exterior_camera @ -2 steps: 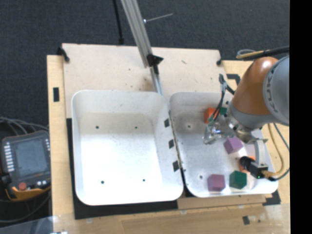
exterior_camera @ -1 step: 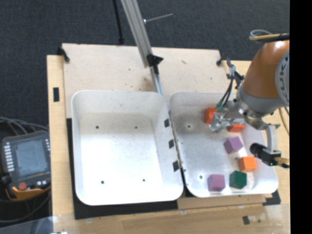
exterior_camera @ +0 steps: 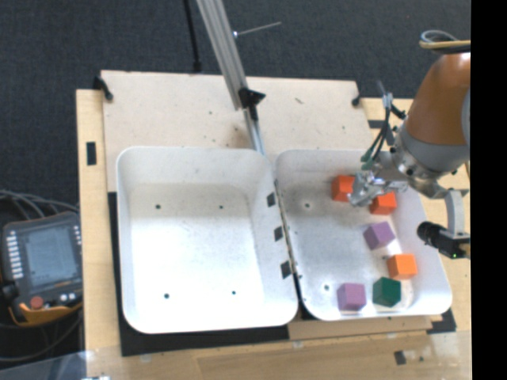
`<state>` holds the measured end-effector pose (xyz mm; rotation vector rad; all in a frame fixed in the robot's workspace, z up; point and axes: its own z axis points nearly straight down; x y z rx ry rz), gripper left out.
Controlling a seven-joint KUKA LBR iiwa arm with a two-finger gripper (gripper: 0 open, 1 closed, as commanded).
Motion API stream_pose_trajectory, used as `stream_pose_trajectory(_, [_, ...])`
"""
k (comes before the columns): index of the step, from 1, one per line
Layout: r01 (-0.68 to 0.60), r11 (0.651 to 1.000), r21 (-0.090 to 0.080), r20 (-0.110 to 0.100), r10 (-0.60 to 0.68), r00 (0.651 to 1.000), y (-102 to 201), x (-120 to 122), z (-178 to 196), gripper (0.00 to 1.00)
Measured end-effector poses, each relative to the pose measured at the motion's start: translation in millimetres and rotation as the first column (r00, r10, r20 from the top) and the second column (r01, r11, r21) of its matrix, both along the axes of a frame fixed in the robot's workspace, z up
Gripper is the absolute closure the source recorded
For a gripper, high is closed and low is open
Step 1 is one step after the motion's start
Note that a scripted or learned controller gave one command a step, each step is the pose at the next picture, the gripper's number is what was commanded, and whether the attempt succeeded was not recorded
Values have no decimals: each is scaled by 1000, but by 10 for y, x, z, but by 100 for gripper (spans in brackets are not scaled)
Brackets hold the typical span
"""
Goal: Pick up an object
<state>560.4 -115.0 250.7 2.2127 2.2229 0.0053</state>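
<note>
The right white bin (exterior_camera: pixel 317 244) holds several small blocks. An orange-red block (exterior_camera: pixel 343 188) lies just left of my gripper (exterior_camera: pixel 364 194), and a second orange-red block (exterior_camera: pixel 383 203) lies just to its right. Further toward the front are a purple block (exterior_camera: pixel 379 234), an orange block (exterior_camera: pixel 402 265), a green block (exterior_camera: pixel 386 291) and another purple block (exterior_camera: pixel 351 296). My gripper hangs low over the gap between the two orange-red blocks, its metal tip close to both. Nothing shows between its fingers.
The left white bin (exterior_camera: pixel 198 236) sits beside the right one, a raised rim between them. A slanted metal post (exterior_camera: pixel 230 62) rises from the back of the bench. A teach pendant (exterior_camera: pixel 43 264) lies off the bench at the left.
</note>
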Motion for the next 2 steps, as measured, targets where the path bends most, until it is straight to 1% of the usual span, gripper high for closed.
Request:
stream_pose_trajectory(1, [-2,1000,2,-7,2,1000,585,79,-90,100])
stream_pose_trajectory(2, [-2,1000,2,-4,2,1000,1082,292,-127,100])
